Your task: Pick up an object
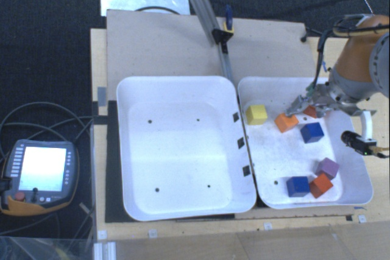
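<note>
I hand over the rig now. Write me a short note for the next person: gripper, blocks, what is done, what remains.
Gripper: low in the right bin, near its far edge, beside an orange block and a red-orange one. No block seen in its grasp.
Other blocks, all in the right bin: yellow, two blue, purple, another orange-red.
Done: arm brought down to the blocks.
Left: grasp one block and lift it.

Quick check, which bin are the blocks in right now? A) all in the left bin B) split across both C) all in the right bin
C: the yellow block, the orange block and the blue block all lie in the right bin, where the gripper is working.
</note>
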Tool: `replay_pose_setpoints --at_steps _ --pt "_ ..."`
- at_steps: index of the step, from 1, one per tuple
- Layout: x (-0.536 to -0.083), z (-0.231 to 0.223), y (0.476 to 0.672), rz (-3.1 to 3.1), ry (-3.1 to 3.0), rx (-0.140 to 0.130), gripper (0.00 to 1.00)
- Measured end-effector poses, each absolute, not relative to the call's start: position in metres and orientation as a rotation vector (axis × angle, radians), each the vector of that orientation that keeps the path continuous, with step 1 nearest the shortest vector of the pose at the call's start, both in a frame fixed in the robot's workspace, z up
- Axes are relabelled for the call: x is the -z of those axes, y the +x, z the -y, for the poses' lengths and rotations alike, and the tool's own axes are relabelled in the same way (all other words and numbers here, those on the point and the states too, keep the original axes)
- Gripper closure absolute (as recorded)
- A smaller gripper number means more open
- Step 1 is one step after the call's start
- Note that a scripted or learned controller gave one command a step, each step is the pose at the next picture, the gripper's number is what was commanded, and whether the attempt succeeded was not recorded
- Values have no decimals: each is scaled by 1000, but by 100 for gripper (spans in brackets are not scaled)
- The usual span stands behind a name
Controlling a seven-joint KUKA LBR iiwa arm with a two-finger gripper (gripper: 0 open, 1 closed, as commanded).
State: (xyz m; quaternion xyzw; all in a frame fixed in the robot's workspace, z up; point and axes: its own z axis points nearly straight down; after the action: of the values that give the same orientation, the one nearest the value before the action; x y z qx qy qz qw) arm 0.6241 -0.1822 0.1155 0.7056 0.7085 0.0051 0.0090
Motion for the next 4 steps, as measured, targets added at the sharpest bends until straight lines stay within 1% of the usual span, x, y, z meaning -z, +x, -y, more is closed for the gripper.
replay_pose_setpoints --at_steps 1,2,3,4 --pt "-126 182 626 -2213 2200 -22 100" --pt "-171 184 632 -2223 2211 -5 100" --pt "-232 193 638 -2221 2209 -7 100" --pt "-236 193 639 -2224 2212 -2 100"
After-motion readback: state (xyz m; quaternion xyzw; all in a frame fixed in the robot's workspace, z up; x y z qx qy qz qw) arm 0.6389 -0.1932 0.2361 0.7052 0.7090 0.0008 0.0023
